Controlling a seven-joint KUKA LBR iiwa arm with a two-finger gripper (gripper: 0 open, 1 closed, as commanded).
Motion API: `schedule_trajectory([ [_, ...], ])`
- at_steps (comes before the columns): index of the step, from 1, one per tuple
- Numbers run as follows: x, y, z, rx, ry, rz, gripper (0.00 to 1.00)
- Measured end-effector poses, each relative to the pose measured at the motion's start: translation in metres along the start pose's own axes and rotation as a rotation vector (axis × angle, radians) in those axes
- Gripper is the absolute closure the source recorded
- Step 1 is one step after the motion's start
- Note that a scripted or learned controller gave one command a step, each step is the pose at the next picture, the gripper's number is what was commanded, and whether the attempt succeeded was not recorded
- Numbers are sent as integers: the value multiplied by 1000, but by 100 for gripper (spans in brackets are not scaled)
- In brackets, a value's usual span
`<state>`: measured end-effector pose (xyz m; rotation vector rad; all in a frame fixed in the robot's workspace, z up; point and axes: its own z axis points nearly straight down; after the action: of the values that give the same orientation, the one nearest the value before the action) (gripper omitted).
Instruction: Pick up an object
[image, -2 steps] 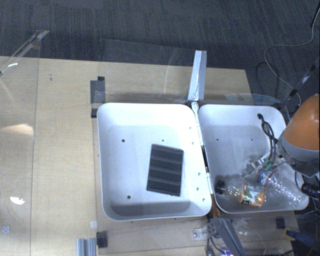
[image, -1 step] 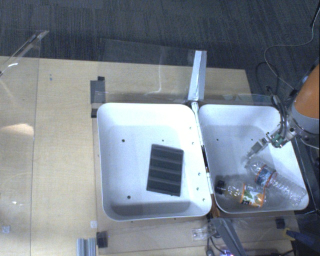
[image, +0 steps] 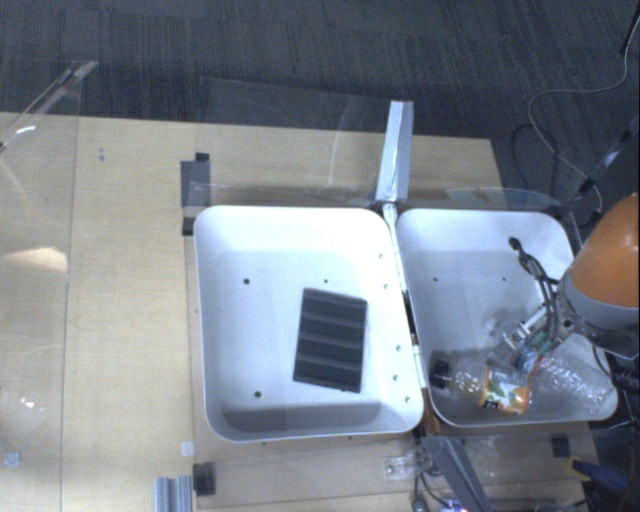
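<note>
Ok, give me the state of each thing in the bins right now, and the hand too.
Dark ribbed pad: lying flat in the left bin, slightly askew, untouched.
Clear plastic bottle: lying on its side at the near edge of the right bin, black cap pointing left.
Hand: low in the right bin, just above the bottle; grip unclear.

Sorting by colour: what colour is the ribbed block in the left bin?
Dark grey, nearly black: ribbed block, camera view.
</note>
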<state>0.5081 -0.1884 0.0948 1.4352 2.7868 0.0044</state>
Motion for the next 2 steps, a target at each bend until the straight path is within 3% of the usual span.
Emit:
schedule_trajectory([
  [1, -1, 3, -11, -5, -4, -1, 100],
  [2, -12, 34, -31, 1, 0, -185, 100],
])
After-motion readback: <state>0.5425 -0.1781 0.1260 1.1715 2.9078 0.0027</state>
